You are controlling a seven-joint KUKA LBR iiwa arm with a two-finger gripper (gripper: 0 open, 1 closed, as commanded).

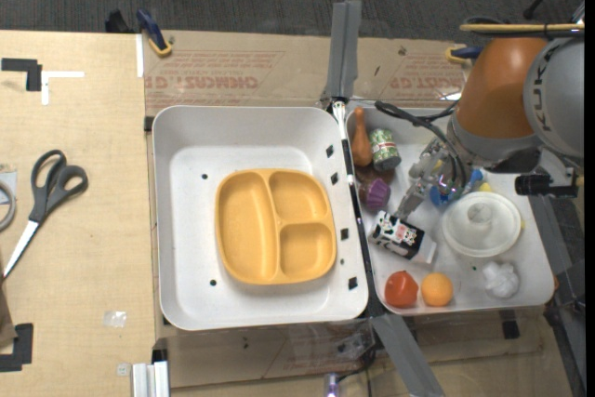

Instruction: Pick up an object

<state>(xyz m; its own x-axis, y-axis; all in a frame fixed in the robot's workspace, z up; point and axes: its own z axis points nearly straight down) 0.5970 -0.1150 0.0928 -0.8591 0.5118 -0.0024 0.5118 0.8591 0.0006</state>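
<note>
My gripper [420, 186] hangs low over the middle of the right bin [532, 297], under the grey and orange arm [507, 93] that reaches in from the right. Just below its tip lies a black-and-white box [398, 235]. A purple object [376, 192] sits to its left, and a blue object [454, 191] lies partly hidden under the wrist. Nothing can be seen held by the gripper.
The right bin also holds a green can [383, 147], an orange carrot-like piece [359, 140], a white bowl [481, 220], a red ball [401, 288], an orange ball [436, 289] and a white crumpled lump [502, 277]. A yellow divided plate [276, 226] lies in the left bin [177, 200]. Scissors [46, 191] rest on the bench.
</note>
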